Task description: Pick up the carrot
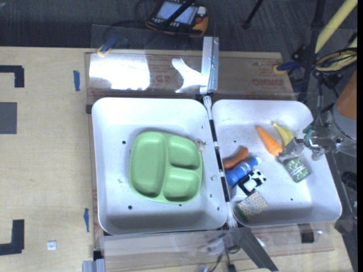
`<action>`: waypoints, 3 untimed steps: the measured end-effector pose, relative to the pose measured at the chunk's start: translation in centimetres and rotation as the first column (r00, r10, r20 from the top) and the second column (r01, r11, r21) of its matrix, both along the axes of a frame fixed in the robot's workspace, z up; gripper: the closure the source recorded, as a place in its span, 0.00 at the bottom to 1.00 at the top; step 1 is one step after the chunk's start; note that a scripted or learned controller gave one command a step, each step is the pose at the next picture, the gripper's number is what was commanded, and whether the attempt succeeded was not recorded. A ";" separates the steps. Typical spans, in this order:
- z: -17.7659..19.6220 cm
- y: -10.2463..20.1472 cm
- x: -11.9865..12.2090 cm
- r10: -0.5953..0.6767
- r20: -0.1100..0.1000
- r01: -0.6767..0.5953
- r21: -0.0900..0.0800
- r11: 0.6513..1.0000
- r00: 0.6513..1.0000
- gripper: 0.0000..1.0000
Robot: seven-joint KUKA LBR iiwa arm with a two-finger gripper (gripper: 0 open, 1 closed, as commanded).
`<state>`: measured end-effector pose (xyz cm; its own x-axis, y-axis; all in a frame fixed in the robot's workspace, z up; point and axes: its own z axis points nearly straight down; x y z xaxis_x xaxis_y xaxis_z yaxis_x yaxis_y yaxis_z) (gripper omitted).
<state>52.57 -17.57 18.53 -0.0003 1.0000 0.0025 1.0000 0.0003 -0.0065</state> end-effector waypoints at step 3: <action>-9.8 2.4 -1.5 0.176 0.014 -0.176 -0.004 0.984 0.984 1.00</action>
